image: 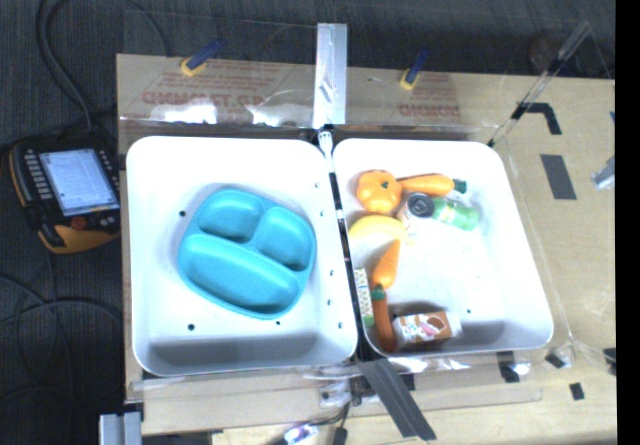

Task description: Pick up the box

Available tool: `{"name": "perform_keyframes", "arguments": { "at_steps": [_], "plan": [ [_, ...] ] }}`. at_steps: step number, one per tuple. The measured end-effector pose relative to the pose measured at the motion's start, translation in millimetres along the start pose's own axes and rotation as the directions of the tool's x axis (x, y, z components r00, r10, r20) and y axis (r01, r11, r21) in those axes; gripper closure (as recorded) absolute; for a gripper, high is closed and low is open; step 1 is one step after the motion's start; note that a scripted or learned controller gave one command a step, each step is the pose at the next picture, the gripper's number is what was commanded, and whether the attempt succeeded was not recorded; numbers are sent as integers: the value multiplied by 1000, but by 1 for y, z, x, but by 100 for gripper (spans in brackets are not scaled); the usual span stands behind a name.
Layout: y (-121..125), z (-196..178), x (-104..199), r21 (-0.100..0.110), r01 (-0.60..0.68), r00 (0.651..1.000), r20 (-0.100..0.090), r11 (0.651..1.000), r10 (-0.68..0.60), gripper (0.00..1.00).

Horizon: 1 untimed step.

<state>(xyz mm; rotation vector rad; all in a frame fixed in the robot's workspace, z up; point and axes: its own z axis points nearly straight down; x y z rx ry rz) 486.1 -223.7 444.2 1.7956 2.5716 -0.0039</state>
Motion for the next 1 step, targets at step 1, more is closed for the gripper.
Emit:
{"name": "perform_keyframes", "arguments": {
  "at_steps": [1],
  "plan": [
    [2, -10, 0, -1, 2, 1000, 2, 1000, -2, 100]
  ]
}}
